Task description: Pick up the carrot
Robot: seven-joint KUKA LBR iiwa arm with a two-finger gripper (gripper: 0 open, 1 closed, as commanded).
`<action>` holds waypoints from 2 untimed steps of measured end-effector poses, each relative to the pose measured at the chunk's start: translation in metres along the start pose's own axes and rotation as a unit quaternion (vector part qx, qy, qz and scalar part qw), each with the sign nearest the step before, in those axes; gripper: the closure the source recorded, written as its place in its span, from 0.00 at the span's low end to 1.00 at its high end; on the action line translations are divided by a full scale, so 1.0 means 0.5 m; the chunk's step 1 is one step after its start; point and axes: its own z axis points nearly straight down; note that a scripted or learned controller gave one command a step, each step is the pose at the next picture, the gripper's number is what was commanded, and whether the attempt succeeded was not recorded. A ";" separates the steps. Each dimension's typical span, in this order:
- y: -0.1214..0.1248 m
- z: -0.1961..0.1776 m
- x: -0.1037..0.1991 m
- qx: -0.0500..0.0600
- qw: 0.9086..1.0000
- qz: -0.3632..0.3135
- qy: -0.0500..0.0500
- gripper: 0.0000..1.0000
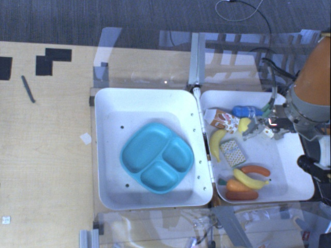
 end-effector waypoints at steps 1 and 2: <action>0.016 -0.006 0.053 -0.001 0.993 -0.114 0.000 0.00; 0.034 0.358 -0.035 -0.003 0.991 -0.132 -0.001 0.00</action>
